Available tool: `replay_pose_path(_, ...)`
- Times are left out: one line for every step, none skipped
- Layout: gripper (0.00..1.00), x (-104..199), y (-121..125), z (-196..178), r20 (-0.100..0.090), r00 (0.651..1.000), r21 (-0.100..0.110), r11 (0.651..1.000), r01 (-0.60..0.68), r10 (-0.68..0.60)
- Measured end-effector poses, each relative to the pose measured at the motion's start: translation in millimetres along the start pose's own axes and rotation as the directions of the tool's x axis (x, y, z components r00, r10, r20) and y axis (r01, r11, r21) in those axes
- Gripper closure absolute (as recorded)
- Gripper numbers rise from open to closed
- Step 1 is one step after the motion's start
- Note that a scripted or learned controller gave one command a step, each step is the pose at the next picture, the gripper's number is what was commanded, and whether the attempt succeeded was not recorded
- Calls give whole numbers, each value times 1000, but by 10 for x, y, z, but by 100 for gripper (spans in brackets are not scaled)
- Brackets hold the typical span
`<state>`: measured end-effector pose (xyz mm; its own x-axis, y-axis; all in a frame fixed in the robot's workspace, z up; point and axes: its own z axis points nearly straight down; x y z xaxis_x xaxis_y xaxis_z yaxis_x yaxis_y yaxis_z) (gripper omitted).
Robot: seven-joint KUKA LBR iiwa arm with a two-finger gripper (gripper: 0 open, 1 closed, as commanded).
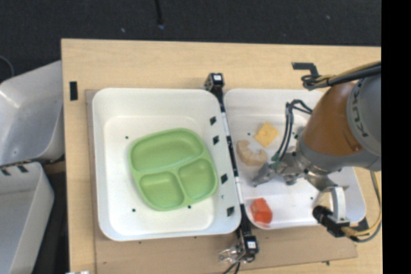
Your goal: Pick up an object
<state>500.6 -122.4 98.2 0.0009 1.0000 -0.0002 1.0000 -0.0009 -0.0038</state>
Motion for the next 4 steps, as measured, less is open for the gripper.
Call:
replay_pose_path(100,-11,15,-130,1,1000,-6,1000,-6,6)
replay_pose_path(100,-2,108,-744,2,1000,-12,1000,4,-4)
replay_pose_path(100,-88,143,-1363,3,1000,-13,1000,4,-4)
replay_pose_path(100,-101,156,-1820,2,1000,-10,1000,4,-4)
